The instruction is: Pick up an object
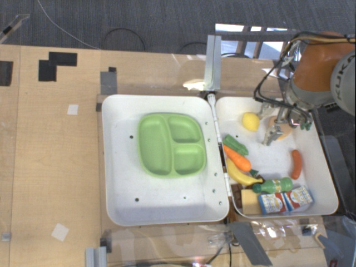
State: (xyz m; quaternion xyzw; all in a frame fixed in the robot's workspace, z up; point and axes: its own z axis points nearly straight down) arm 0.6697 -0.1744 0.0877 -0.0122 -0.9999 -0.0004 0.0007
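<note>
Since the gripper (273, 133) hangs low in the right bin (328, 202), the nearest candidate is judged to be the lemon (251, 121), lying just beside it toward the left bin (111, 149). Nothing is seen held; how far the gripper stands open cannot be told. A sausage (296, 164) lies nearer the bench front, lengthwise front to back.

My two bins sit side by side on the bench (50, 166). The left bin (119, 204) holds a tray (170, 144) near its middle. In the right bin (325, 191), a lemon (251, 121) lies at the back, my gripper (273, 135) just right of it. Along the left wall lie a pickle (236, 146), carrot (239, 160) and banana (242, 175). A sausage (296, 164) lies right. At the front, a bottle (273, 185) lies behind a carton (284, 201).
</note>
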